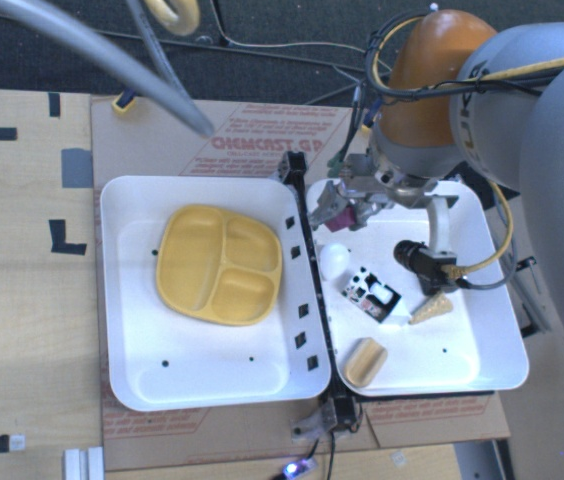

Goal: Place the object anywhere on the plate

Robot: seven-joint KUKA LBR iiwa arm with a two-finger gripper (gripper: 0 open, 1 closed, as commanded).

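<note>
From my console the gripper [340, 208] sits over the right bin's [492, 363] upper left corner, half buried under the wrist, so I cannot tell its state; a small magenta thing [340, 222] shows just beneath it, too blurred to name. I count two bins. The left bin [132, 358] holds one yellow divided plate [218, 264]. In the right bin I count a white ball [334, 259], a black-and-white block [371, 294], a wedge-shaped piece [431, 309] and a tan bread-like piece [364, 361], none on the plate
</note>
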